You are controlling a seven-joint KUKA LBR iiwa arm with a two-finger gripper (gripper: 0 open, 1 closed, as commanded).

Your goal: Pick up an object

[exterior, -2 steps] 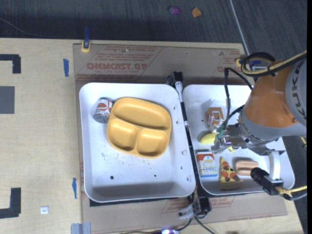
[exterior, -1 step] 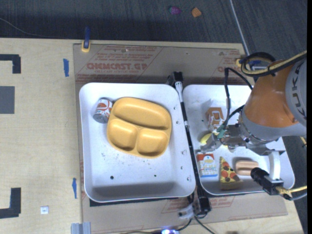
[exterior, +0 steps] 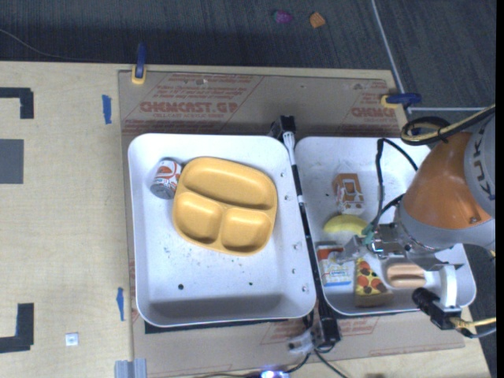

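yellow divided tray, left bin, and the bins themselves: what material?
Yellow divided tray: likely molded plastic; smooth, uniform color, soft highlights on rounded rims. Left bin and right bin: look like glossy white plastic or enamelled metal; speckled and scuffed, can't tell which.

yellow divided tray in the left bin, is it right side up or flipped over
Right side up. The yellow tray shows three hollow compartments facing the camera, with a raised rim around them, lying in the left bin beside a crushed can.

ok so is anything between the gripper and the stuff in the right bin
Nothing visible. The gripper hangs directly over the right bin, just above the yellow lemon, small carton and hot dog.
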